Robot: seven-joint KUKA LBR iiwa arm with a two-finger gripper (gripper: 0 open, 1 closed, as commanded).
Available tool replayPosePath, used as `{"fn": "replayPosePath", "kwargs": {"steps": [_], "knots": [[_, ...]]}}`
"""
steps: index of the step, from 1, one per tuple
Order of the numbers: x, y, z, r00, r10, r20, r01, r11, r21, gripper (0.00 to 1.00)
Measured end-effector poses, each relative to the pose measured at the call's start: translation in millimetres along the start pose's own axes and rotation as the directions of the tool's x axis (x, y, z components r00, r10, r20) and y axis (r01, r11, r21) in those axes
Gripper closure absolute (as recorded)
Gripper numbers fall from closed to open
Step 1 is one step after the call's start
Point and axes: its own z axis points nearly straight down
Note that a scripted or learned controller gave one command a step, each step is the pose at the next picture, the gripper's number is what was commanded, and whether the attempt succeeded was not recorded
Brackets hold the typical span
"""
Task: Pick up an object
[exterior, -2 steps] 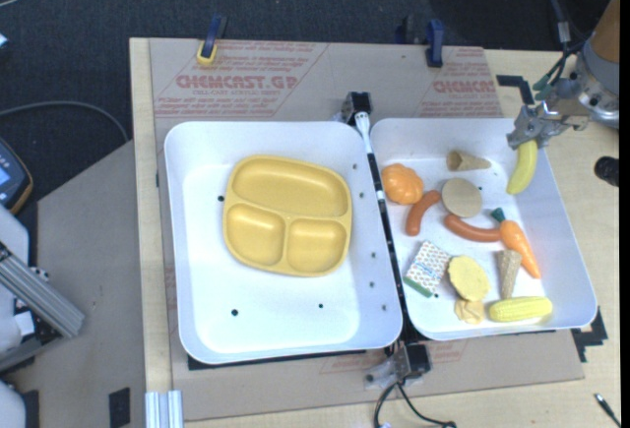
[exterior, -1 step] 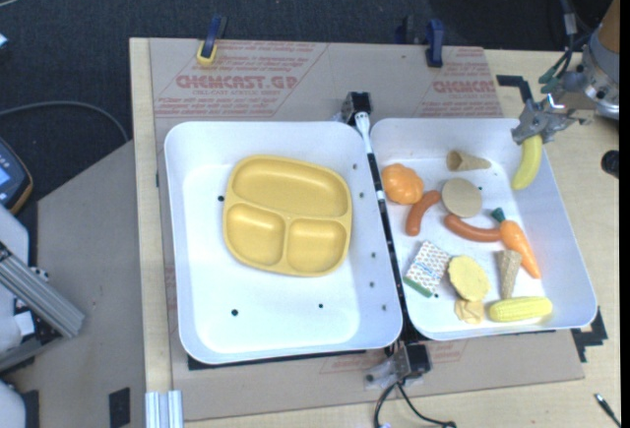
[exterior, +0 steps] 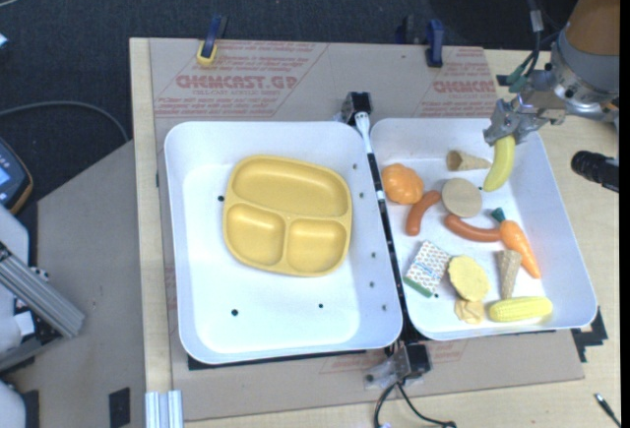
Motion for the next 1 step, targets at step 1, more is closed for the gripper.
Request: {"fn": "replayPosePath", "kwargs": {"steps": [1], "knots": [[42.5,-9.1,-0.3,1.000,0.001,0.000,-0.001,1.000,0.001,1.00]]}}
